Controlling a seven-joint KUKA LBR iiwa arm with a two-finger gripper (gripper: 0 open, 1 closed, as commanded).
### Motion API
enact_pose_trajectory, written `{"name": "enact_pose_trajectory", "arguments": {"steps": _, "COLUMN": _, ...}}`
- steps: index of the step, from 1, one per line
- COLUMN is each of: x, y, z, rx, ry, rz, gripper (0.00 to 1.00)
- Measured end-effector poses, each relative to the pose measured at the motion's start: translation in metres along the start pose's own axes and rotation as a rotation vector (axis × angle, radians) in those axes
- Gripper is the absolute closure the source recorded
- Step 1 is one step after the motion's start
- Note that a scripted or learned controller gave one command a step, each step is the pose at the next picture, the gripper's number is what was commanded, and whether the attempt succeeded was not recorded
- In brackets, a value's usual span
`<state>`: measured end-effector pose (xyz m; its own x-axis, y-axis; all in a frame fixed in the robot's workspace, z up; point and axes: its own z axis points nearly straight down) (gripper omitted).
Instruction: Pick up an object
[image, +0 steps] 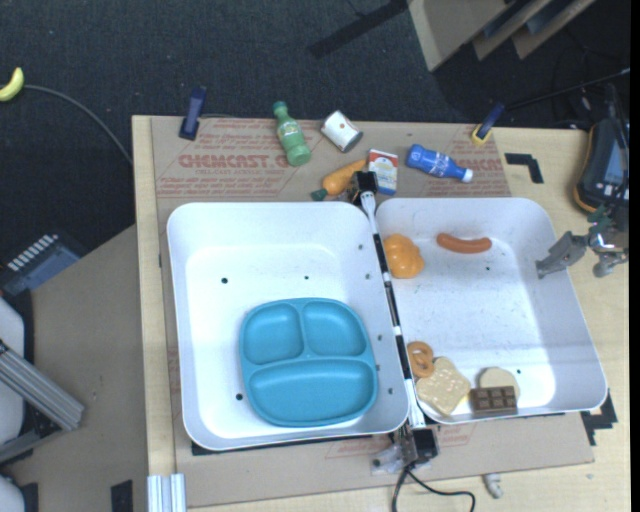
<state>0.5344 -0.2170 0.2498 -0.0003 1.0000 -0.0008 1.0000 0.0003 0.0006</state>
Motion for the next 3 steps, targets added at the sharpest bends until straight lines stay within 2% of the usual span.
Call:
{"name": "enact_pose_trajectory", "arguments": {"steps": 1, "x": 0.032, "y": 0.103, "z": 0.080, "rx": 0.001, "ry": 0.001, "rz": -0.002, "gripper": 0.00}}
{"name": "enact_pose_trajectory", "arguments": {"steps": 2, "x": 0.078, "y": 0.125, "z": 0.135, "rx": 0.003, "ry": 0.002, "rz": -0.001, "gripper": 0.00}}
{"name": "enact_pose_trajectory", "arguments": {"steps": 3, "x": 0.104, "y": 0.132, "z": 0.157, "rx": -0.013, "ry": -0.007, "rz": 0.000, "gripper": 0.00}}
